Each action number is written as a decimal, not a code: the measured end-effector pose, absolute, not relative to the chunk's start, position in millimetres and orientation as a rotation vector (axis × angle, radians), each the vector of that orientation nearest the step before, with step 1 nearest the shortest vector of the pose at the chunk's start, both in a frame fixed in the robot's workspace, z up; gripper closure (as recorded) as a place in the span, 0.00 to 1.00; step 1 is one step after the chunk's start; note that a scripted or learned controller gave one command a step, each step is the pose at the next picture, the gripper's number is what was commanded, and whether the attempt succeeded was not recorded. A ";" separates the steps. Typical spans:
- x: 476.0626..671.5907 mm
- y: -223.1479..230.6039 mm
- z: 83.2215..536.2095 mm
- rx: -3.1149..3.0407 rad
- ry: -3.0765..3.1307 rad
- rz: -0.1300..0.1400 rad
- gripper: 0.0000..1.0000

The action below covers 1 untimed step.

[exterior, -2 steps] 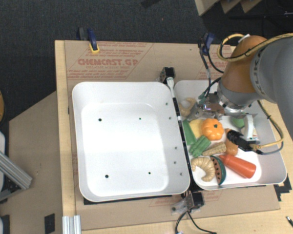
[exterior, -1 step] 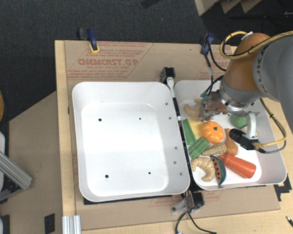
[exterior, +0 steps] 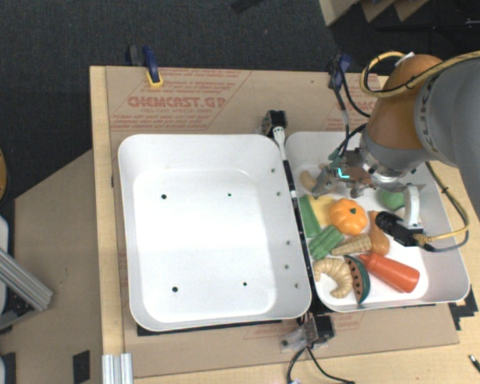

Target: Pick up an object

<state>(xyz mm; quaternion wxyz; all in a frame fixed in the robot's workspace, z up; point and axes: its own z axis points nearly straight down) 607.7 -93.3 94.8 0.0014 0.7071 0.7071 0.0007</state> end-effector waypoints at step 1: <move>608.4 -93.4 105.6 2.218 2.217 0.005 1.00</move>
